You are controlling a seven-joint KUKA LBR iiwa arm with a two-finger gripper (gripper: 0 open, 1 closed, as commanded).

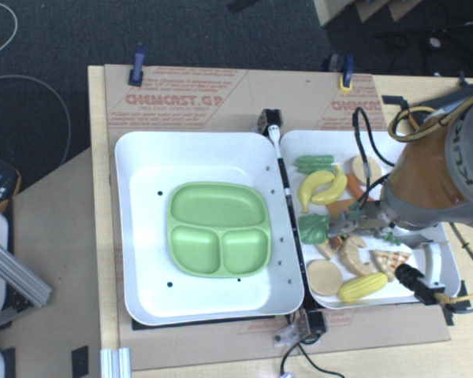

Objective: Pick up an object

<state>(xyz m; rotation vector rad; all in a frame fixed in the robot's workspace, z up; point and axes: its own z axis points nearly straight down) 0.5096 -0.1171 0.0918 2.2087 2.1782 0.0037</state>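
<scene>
- The hand [348,225] hung low over the middle of the right bin [449,270], among the toy food; whether it was clenched or released could not be told, and nothing showed plainly in its grip.
- Just left of the hand lay a dark green leafy piece [314,227], and below it some tan, blurred pieces that could not be named.
- A banana [322,187] lay above the hand, its long axis slanting from lower left to upper right.
- One green pod-like piece [314,162] lay level near the bin's far side, its long axis running left to right.
- One corn cob [363,287] lay near the front edge, tilted up toward the right, with a round tan biscuit [325,276] just beside its left end.
- The arm [433,176] covered the bin's right part.
- The left bin [134,211] held one green tray [218,228] with three compartments.
- Both bins sat side by side on the bench [110,116].
</scene>
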